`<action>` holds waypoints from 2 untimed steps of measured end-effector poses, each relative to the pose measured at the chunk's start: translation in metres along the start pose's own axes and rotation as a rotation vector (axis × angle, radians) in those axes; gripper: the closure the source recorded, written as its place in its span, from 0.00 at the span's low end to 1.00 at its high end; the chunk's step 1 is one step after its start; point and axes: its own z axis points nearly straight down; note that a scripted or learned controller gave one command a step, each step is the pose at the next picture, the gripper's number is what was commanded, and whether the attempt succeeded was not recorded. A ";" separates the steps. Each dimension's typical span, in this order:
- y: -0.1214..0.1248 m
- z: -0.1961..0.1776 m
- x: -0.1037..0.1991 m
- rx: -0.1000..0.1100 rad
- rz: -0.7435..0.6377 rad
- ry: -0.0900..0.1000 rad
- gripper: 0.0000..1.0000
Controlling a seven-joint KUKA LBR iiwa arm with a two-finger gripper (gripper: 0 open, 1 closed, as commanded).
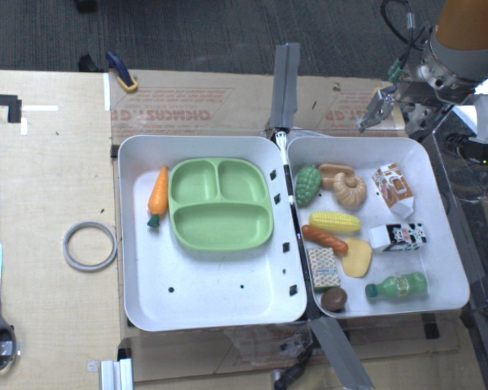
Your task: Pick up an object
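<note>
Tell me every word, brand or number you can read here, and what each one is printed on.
Cardboard sheet behind the bins: red printed lettering, upside down from this camera and too blurred to read for certain.
Orange and white carton: printed pattern, no legible words.
Black and white carton: markings too small to read.
Green bottle: label too blurred to read.
Nothing else bears legible text.
</note>
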 end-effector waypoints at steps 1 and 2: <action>-0.023 0.111 -0.008 0.003 0.024 0.000 0.00; -0.043 0.184 0.011 -0.017 -0.275 -0.007 0.00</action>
